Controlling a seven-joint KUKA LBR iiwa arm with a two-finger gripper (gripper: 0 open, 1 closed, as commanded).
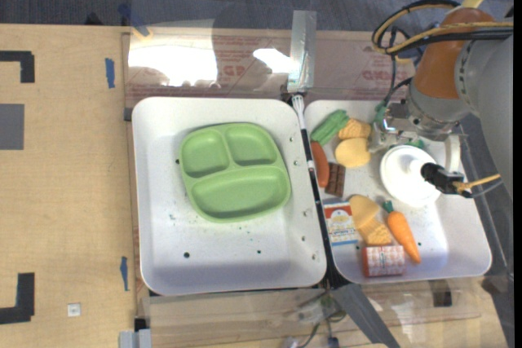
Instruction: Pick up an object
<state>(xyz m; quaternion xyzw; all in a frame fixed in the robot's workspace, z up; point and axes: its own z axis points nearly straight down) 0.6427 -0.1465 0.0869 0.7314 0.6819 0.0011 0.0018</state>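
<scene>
Carrot (401,234): lies in your right bin (465,257).
Arm (457,69): reaches down over it.
Gripper (408,175): finger state you cannot tell.

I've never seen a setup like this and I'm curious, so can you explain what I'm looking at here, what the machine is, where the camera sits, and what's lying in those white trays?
This is one picture from a camera fixed above a bench, looking down at a slant. The grey machine with the orange band at the right is a robot arm. Its wrist hangs over the right bin; whether its jaws are open or shut cannot be told from here, and nothing shows as held.

Two shallow white bins sit side by side. The left bin holds a green divided plate. The right bin holds toy food: a carrot, a small red can, a yellowish rounded piece, a green piece and a few more.
</scene>
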